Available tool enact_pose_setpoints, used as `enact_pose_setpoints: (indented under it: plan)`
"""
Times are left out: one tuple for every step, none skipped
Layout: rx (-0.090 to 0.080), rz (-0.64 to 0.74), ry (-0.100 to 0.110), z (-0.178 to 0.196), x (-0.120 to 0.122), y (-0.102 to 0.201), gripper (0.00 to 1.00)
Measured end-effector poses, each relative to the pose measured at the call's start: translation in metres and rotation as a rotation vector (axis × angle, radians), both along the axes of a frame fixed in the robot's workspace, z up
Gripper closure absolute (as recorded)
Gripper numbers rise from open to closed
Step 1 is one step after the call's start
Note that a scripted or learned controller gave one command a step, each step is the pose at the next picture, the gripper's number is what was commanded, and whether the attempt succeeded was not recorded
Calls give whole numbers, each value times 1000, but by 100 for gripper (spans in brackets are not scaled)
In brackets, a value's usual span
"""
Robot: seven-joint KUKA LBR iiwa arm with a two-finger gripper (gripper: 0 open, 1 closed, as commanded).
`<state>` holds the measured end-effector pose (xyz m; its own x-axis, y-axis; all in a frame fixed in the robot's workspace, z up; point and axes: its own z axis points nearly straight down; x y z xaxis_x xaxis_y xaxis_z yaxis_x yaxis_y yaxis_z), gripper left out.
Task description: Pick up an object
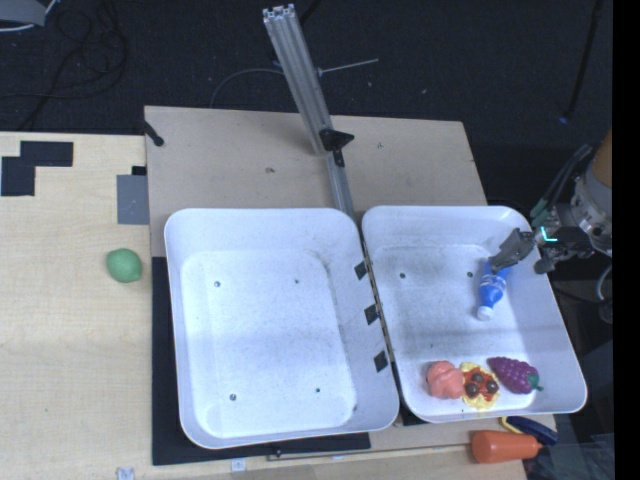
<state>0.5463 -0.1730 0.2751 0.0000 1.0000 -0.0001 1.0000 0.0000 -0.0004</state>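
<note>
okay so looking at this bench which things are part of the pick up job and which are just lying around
Part of the job: gripper, blue bottle under it, orange-pink toy, pizza slice toy, purple grapes, all in the right bin.

Lying about: green ball, orange carrot toy, left bin.

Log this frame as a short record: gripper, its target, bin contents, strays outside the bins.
gripper: gripper at the right bin's far right side, just above the blue bottle
hold: nothing visibly held between the jaws
right bin contents: blue bottle lying near the right wall; pink toy, yellow toy and purple grapes clustered at the near edge
left bin: bare white floor
outside bins: green ball on the bench to the left; orange carrot in front of the right bin
</note>
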Motion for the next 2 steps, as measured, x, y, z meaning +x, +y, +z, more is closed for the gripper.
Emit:
enact_pose_setpoints:
  plan:
    - [0,0,0,0,0,0,0]
    - [1,0,5,-62,-4,0,0]
